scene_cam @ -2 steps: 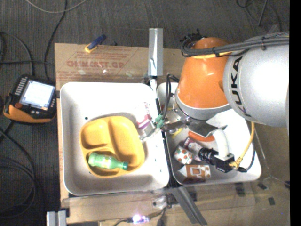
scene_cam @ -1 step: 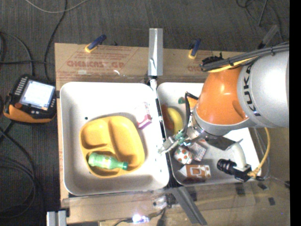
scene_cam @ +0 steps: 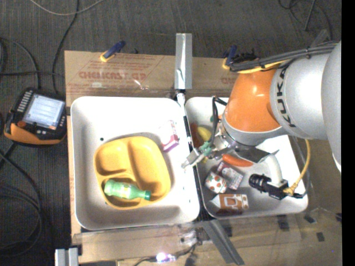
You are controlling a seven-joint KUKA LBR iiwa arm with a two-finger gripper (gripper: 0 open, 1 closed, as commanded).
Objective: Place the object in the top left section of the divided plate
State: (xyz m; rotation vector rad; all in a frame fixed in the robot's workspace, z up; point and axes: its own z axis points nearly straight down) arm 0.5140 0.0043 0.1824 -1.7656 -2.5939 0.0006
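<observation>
A yellow divided plate lies in the left white bin. A green bottle rests on its side in the plate's lower section. The plate's top left section holds nothing. A small pink and white object lies on the bin floor just beyond the plate's upper right rim. My gripper hangs over the wall between the two bins, right of the plate and below the pink object. I see nothing clearly held in it.
The right bin holds a yellow item, an orange-red piece, a patterned packet, a brown carton and a white object. The arm's orange band covers the bin's upper part. A teach pendant lies left of the bench.
</observation>
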